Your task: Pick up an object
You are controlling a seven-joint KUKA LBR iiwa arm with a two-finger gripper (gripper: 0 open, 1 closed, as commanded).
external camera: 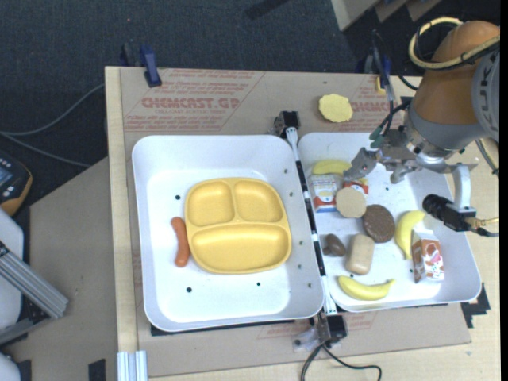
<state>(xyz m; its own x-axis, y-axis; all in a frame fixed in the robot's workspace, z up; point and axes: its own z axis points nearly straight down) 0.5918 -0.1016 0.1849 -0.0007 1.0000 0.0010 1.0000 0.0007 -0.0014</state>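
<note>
Claw [379, 159], fingers spread wide and holding nothing, hangs over the crowded right bin's [468, 280] far edge.

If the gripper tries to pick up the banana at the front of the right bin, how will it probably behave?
The banana looks like a smooth, glossy toy, so it may slip between the fingers. Its curved shape suggests it could pivot or rock if pushed at one end. It lies against the wall of the right bin, beside the tan block, leaving little room for a grasp.
</note>
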